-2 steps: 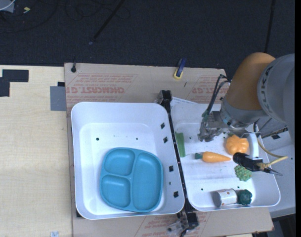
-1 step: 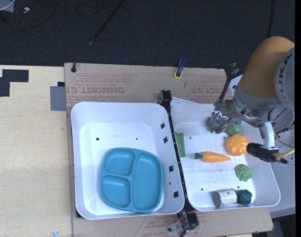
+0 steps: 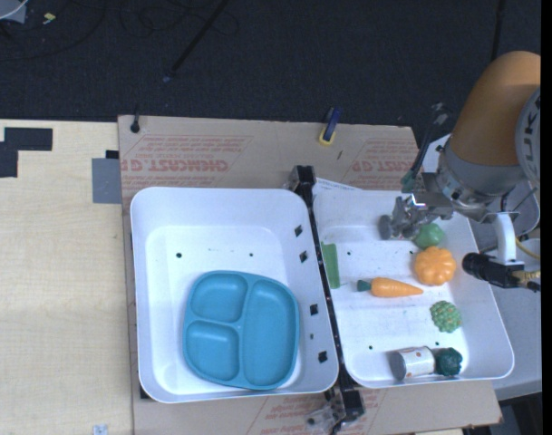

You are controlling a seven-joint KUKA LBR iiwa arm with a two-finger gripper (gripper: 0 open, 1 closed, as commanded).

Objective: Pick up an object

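Our claw (image 3: 404, 214) hangs low over the far part of the right bin (image 3: 502, 352), at the end of the grey arm (image 3: 493, 116) that comes in from the right. We cannot tell from this view if it is released or clenched, because its metal parts are small and blurred. We see nothing gripped in it.

All things that could be picked lie in the right bin. A green piece (image 3: 430, 236) is just beside the claw, on its right and a little nearer. Next to it, on the near side, sits an orange ball (image 3: 434, 265), and a carrot (image 3: 393, 287) lies to the left of the ball. Nearer are a broccoli (image 3: 445, 316), a can (image 3: 412, 363) on its side and a dark green thing (image 3: 450, 362) touching it. The left bin (image 3: 149, 243) holds a blue tray (image 3: 242, 329).

We judge that the task is at its early part: the claw is near the green piece, but the grasp and the lift are not yet done.
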